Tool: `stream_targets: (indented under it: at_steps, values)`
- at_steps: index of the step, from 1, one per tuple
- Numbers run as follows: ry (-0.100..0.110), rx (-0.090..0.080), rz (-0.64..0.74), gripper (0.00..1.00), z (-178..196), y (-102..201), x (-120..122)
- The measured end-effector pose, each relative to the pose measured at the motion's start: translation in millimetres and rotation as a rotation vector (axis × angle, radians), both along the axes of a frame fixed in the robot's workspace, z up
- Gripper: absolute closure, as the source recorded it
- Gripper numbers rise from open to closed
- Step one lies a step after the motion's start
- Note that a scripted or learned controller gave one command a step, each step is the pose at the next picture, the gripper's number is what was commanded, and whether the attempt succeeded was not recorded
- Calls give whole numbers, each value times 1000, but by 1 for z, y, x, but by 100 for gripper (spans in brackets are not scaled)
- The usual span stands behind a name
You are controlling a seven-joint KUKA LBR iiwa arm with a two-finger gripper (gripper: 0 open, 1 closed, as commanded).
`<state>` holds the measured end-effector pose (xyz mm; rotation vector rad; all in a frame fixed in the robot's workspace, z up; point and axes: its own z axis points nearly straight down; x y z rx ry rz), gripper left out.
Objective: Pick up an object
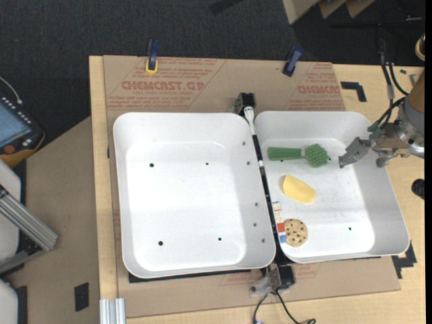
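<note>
Hand (356,152) hangs with fingers apart, holding nothing, just beside the green plastic dish brush (299,154); descending off-centre could nudge its round head aside.

Both white bins (185,194) look like smooth, faintly glossy plastic, resting on a matt brown cardboard sheet (202,79) printed in red, while the green brush (300,154) looks plastic with a bristly head.

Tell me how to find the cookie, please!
Look at the right bin, the one the gripper hangs over. Go to its front left corner, near the wall between the two bins. The cookie is the small, round, tan thing with dark spots, unlike the plain yellow lump and the green brush behind it.
</note>
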<state>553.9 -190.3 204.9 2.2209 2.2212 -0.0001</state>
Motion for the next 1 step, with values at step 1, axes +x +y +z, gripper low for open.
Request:
stream_targets:
  at_steps: [1]
  values:
    - [-3, -2, 1, 100, 11, 0, 1]
